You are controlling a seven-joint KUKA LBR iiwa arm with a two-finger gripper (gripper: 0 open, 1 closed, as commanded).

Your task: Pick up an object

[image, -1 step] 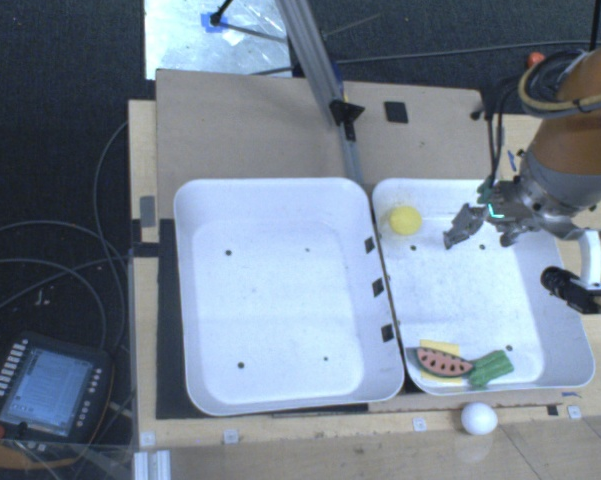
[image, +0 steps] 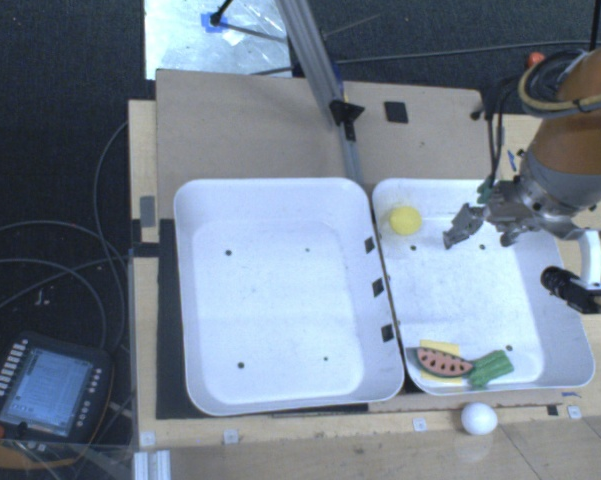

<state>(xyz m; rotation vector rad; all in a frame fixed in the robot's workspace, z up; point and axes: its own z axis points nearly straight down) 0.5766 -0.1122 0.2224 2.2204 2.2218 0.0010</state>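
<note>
Gripper (image: 477, 224), fingers apart and holding nothing, hangs over the right bin (image: 565, 368) near its upper edge, bare floor below it, yellow ball (image: 405, 220) just to its left.

My arm (image: 570, 128) reaches in from the right, bent at the wrist; my pincer (image: 464, 226) points left and down, holding nothing.
</note>
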